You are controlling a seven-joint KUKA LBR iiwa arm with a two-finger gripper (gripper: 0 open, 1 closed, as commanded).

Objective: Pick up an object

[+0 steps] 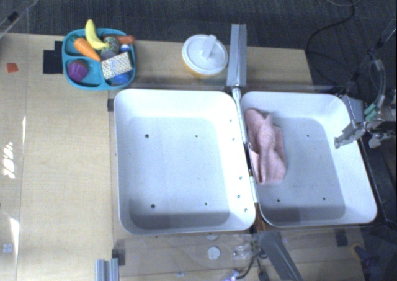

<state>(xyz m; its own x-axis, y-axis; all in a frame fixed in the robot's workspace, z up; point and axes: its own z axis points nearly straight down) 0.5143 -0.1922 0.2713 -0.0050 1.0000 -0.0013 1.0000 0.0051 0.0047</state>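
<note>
Camera view, from above at a slant: two shallow white bins side by side on a wooden bench. Left bin (130, 168) has nothing but small dark dots on its floor. Right bin (347, 208) holds a pink cloth (267, 146), crumpled lengthwise, lying along the bin's left wall just beside the divider between the bins, approx. mid-depth, w/ one end toward the far side and the other toward the near side. Gripper (355, 129) sits at the right bin's far-right edge, over the rim, well apart from the cloth; can't tell if it is released or clenched, since it's small and blurred, and nothing is visibly in it. Grey arm hardware and cables sit behind it at the right edge. Far side of the bench, beyond the left bin: a blue divided tray (69, 81) w/ toy food incl. a banana (94, 36) and a carrot (85, 48), and right of it a round white lidded container (205, 55) w/ a yellow base. A grey metal post (237, 56) stands just beside that container, in line w/ the gap between the bins.
</note>
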